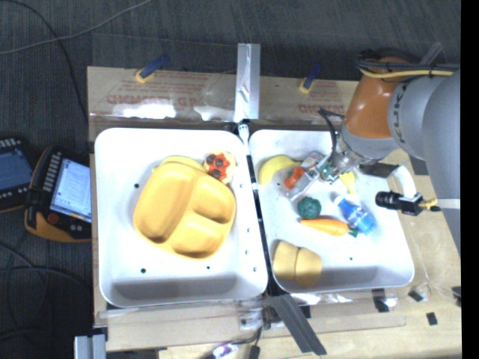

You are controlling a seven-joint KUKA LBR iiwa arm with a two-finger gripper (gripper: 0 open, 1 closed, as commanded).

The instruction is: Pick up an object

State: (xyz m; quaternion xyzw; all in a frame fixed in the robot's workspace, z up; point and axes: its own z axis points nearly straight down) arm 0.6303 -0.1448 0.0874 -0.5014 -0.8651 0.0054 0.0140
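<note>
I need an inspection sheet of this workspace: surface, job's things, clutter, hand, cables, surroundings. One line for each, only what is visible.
Surface: bench with left bin and right bin, side by side.
Job's things: right bin holds carrot, green ball, blue item, yellow fruit, tan block; left bin holds divided yellow tray and small orange toy.
Clutter: nothing seen.
Hand: hand low over right bin, beside an orange piece; grasp unclear.
Cables: black cable on the floor.
Surroundings: pendant left of the bench.

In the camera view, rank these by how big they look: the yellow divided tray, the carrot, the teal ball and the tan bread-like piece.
1. yellow divided tray
2. tan bread-like piece
3. carrot
4. teal ball

The carrot looks longer than the ball, though thinner.
</note>
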